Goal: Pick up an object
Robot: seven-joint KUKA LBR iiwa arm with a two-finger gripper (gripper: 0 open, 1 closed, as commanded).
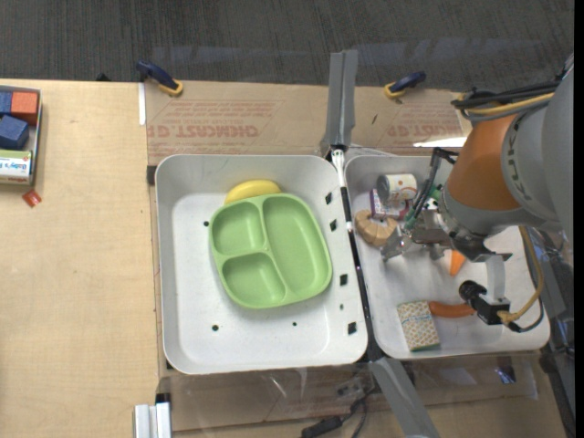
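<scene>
My gripper hangs low in the right bin, at its left-centre, under the grey arm with the orange band. It is right beside a tan, bread-like piece, and I cannot tell whether they touch. A white cylinder and a small purple item lie just behind it. An orange piece shows by the wrist. Toward the front lie an orange carrot-like stick and a speckled beige block.
The left bin holds a green divided plate with a yellow object tucked behind its far rim. A box with blue and red blocks sits at the bench's far left. Clamps hold the cardboard at the back.
</scene>
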